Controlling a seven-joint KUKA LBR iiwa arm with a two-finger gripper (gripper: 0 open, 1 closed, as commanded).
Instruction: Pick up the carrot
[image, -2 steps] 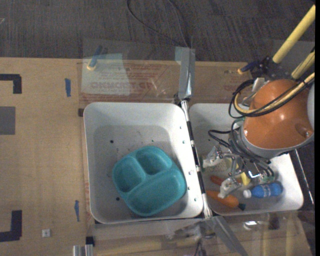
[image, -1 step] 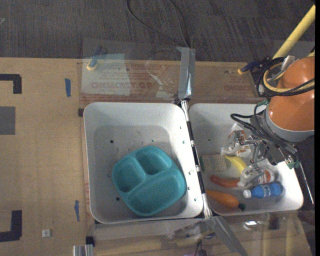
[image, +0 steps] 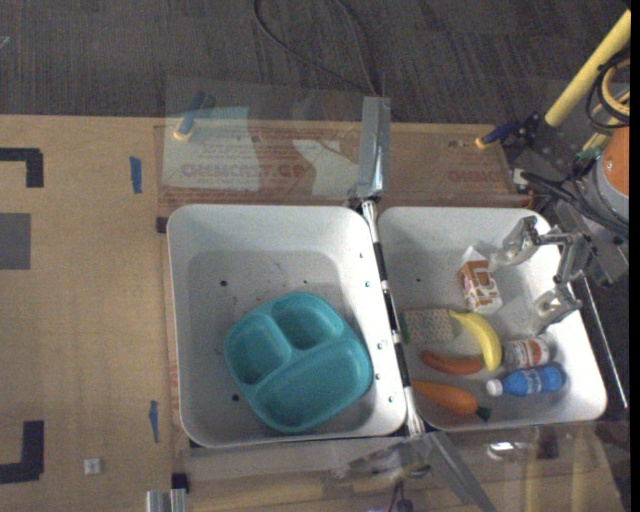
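Carrot (image: 449, 398) lies on its side near the front edge of the right bin (image: 420, 232), close to the front-left corner by the divider w/ the left bin (image: 200, 232); green stem end points right, toward the blue water bottle (image: 528, 382). Just behind it sits a red-orange sausage-like item (image: 452, 362), then a banana (image: 481, 337) curving over that, so the carrot is hemmed from behind but free on its front side.

Gripper (image: 540, 270) hangs over the right bin's right edge, toward the back, fingers spread apart w/ nothing between them, well apart from the carrot. Likely parked there bc the arm enters from that side.

Small juice carton (image: 480, 286) stands mid-bin, a small bottle w/ a red label (image: 527, 351) beside the banana. Teal divided plate (image: 298, 358) rests tilted in the left bin's front part.

Judgement: approach not yet begun; next move needs travel to the front-left corner, jaws aligned across the carrot's short axis.
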